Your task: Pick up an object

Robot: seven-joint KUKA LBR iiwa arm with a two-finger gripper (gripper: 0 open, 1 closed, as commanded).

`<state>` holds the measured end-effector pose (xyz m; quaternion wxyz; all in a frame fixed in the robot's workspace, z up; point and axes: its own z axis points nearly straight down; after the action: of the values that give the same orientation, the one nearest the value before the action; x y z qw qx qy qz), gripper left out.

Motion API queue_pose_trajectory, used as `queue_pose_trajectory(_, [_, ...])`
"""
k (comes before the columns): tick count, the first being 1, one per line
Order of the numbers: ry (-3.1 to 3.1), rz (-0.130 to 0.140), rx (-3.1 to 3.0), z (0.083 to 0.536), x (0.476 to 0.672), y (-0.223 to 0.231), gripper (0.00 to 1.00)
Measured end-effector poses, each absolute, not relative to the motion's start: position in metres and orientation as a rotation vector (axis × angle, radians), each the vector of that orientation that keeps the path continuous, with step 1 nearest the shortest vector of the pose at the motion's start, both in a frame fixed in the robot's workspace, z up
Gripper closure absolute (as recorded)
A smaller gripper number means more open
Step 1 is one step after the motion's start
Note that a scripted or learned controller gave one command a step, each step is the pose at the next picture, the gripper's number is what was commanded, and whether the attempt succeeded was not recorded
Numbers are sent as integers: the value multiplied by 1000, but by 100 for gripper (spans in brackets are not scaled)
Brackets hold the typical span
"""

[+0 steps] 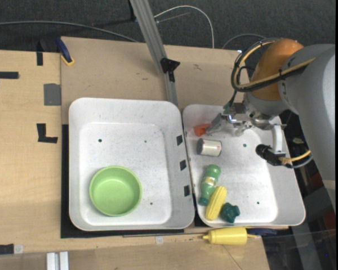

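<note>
The grey arm point(304, 89) comes in from three o'clock, its orange band point(273, 66) sitting above the wrist, and ends over the far part of the right bin point(270, 196). The gripper point(214, 126) points toward nine o'clock, low over the bin floor. Whether its fingers are open or closed, I cannot tell; nothing shows plainly between them.

Just at nine o'clock of the gripper lies a small orange piece point(200, 130), close to the tip, though contact cannot be judged. At six o'clock of that piece, a short silver can point(210, 147) lies on its side. Further toward six o'clock, a green bottle point(209, 183) lies lengthwise, and a yellow corn cob point(216, 202) lies touching its lower end. A small dark green toy point(230, 212) sits just at three o'clock of the cob.

The left bin point(129, 114) holds a light green bowl point(115, 190) at its seven o'clock corner, upright. On the bench point(22, 167), just beyond the right bin's near rim at six o'clock, lies a yellow bottle point(228, 236) on its side. A grey pole point(149, 30) slants down from twelve o'clock toward the gap between the bins.
</note>
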<state>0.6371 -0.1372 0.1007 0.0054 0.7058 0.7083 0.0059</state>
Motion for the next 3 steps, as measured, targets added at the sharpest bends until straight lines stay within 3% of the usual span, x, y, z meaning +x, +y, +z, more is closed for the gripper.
queue_pose_trajectory(1, [2217, 26, 2204, 114, 639, -136, 100])
queue_pose_trajectory(2, [2221, 4, 2216, 171, 632, -133, 100])
queue_pose_trajectory(3, [2221, 3, 2217, 212, 633, -132, 100])
